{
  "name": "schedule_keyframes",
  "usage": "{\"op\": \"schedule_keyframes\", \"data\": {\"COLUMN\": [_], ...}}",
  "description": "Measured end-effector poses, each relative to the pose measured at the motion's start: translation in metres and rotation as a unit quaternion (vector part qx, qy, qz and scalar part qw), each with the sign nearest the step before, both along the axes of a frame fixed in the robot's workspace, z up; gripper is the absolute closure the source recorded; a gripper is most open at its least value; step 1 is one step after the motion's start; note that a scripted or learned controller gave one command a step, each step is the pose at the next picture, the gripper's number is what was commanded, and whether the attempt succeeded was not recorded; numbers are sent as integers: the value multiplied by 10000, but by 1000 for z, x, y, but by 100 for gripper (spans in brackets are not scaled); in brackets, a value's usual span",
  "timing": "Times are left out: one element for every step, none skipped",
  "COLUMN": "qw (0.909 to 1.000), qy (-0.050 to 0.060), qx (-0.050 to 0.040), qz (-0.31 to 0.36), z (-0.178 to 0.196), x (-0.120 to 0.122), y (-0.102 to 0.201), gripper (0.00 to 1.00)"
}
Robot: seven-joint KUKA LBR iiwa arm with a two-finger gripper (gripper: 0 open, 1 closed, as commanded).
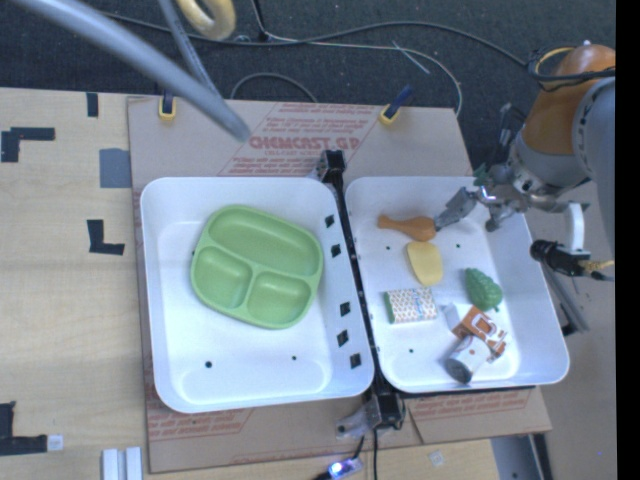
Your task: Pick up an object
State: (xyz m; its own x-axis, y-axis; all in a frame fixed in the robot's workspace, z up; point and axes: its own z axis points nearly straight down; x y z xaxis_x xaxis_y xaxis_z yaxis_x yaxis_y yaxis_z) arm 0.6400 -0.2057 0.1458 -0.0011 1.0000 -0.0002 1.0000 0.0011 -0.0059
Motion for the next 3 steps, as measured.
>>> {"op": "schedule_keyframes", "data": {"qw": [10000,10000,10000], "qy": [-26,-35,-53], "qx": [-9,-12,-23], "qz": [6,3,13], "z": [-63,-60,-49], "x": [-2,-1,0], "y": [4,4,4], "gripper": [0,0,100]}}
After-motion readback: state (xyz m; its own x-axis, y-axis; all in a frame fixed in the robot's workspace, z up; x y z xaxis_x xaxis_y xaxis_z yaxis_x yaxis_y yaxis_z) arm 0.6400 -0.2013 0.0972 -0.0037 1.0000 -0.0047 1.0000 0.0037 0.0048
